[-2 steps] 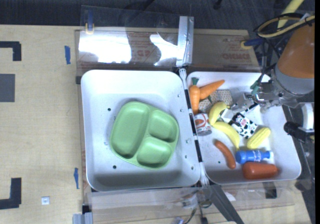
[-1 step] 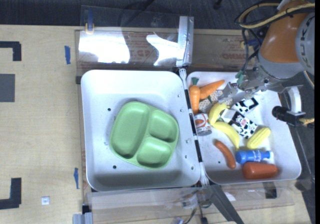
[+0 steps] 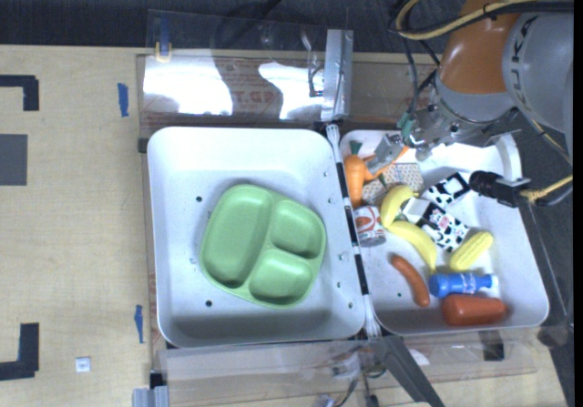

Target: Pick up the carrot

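Gripper (image 3: 393, 152) low over right bin's (image 3: 533, 291) back-left corner, fingertips right at carrot (image 3: 353, 176). Carrot against left wall, beside banana (image 3: 407, 225). Grip state: cannot tell. Green tray (image 3: 262, 243) in left bin (image 3: 173, 214).

The carrot (image 3: 353, 176) is hemmed against the right bin's left wall (image 3: 347, 179), with a banana (image 3: 407, 228) and a small can (image 3: 369, 224) close beside it; the left bin's floor (image 3: 182, 179) around the green tray (image 3: 262, 243) lies open.

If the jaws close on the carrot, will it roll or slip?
The carrot looks tapered and smooth, so it may squirt out of a pinch. It probably won't roll far, wedged against the bin wall. It's likely rigid and light, like a toy.
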`<state>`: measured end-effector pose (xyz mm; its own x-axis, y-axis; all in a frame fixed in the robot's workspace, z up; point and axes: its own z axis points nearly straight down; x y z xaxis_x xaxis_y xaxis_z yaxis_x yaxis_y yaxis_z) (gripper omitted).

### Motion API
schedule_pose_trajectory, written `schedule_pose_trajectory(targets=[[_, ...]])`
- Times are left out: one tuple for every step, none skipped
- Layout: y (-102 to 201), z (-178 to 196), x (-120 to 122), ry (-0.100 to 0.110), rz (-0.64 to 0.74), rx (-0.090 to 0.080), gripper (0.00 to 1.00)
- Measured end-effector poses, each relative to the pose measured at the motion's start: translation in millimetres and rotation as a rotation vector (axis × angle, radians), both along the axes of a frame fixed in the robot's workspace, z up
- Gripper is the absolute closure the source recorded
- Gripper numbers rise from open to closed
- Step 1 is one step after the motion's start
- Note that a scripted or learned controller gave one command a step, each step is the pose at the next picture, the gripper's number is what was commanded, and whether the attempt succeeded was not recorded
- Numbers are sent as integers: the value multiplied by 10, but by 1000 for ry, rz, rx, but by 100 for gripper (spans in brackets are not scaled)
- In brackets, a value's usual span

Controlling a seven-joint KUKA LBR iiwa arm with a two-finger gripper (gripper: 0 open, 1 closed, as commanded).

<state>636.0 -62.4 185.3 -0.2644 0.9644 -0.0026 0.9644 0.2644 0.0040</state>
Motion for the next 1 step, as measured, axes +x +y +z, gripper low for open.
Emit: schedule_pose_trajectory(targets=[[6,108,13,-5,2,-2,100]])
